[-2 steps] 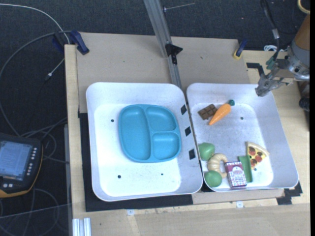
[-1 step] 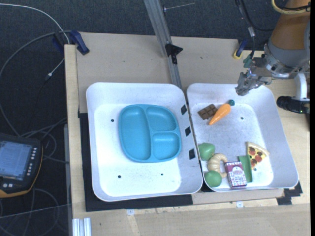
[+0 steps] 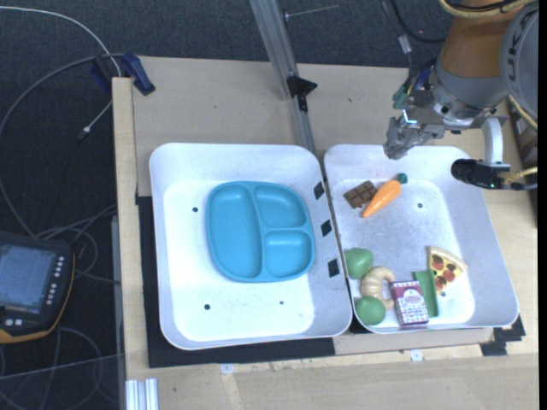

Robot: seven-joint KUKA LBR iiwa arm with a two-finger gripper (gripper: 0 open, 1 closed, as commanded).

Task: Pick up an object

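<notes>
The right bin holds an orange toy carrot lying beside a brown chocolate bar near its back edge. Along the front lie a green pear-like piece, a tan pastry, a green round piece, a red-pink box, a green stick and a pizza slice. My gripper hangs over the bin's back rim, just above and behind the carrot, apart from it. Nothing shows between its fingers.
In the left bin rests a blue divided plate. A metal pole slants down to the gap between the bins. A black camera-like part sticks out at the right bin's back right.
</notes>
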